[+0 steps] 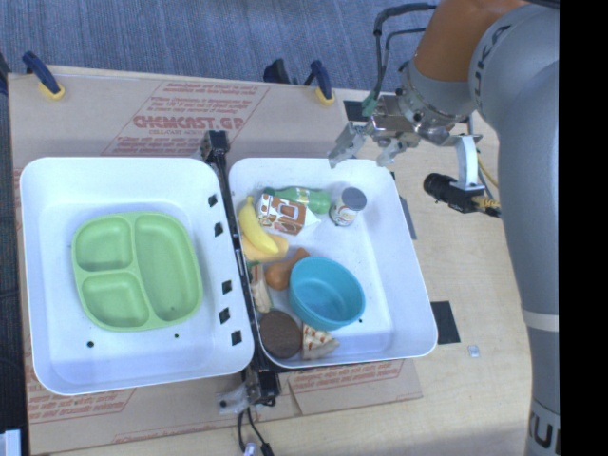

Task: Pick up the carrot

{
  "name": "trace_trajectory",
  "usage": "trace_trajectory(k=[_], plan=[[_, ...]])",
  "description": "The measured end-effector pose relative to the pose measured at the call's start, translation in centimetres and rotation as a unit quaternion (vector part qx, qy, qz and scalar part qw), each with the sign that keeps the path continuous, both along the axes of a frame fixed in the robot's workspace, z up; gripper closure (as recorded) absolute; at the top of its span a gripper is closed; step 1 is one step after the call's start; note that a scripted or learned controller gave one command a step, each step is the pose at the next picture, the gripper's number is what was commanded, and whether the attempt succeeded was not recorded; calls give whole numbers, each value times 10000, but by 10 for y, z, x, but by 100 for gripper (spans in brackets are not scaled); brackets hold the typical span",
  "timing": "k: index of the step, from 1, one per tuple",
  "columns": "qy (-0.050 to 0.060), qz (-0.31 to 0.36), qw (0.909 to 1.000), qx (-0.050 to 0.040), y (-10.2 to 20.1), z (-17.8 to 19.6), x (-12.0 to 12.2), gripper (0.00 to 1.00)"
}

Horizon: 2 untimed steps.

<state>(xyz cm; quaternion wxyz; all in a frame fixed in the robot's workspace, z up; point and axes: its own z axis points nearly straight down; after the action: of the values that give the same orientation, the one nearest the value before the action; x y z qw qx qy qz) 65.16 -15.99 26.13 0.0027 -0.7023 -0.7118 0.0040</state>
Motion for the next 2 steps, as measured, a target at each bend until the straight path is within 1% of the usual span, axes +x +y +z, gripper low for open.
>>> trace_trajectory(k=[1,2], plan=[[46,12,10000,19,80,-68,-94,0],[27,195,9998,-5,65,-167,-109,0]])
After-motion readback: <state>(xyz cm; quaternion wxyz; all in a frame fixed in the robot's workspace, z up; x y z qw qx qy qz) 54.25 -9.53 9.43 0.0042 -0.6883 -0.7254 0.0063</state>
